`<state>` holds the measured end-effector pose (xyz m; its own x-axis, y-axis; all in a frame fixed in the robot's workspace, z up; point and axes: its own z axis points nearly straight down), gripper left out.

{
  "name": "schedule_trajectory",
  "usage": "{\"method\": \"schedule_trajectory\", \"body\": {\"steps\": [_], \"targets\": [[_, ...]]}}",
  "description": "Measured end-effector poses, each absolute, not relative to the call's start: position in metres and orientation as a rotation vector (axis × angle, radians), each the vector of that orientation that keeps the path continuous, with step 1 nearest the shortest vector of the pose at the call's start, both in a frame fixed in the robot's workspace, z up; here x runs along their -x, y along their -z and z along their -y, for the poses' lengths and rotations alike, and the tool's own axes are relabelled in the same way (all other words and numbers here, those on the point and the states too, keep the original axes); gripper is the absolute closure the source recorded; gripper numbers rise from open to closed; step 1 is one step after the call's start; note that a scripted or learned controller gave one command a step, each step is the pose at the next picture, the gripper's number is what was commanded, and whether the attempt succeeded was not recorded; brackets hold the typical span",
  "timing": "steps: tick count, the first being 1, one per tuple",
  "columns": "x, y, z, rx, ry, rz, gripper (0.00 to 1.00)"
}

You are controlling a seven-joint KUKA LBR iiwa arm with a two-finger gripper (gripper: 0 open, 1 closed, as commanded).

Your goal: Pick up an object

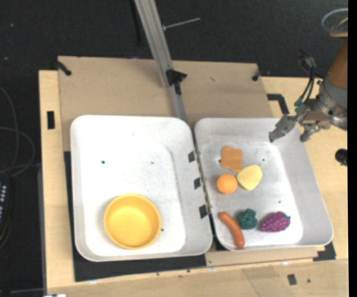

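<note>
The arm waits above the toy food in the right bin.

From the camera above, the gripper (294, 129) hangs over the far right corner of the right bin (302, 166) with its two fingers spread wide and nothing between them. An orange block (231, 158), an orange ball (227, 184) and a pale yellow piece (250, 177) sit in the middle. A sausage (232, 229), a green piece (247, 218) and purple grapes (273, 221) lie by the near edge. A yellow bowl (132, 221) sits in the left bin's (135, 147) near corner.
</note>
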<state>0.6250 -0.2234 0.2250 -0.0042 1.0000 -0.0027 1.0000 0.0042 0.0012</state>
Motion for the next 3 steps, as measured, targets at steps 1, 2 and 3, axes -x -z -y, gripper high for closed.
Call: {"method": "schedule_trajectory", "body": {"steps": [1,2,3], "targets": [[-0.625,-0.225,0.224,-2.214,0.004,-2.224,0.0],[-0.628,-0.171,0.216,-2.218,0.005,-2.227,0.0],[-0.627,-0.111,0.224,-2.223,0.008,-2.223,0.0]]}}
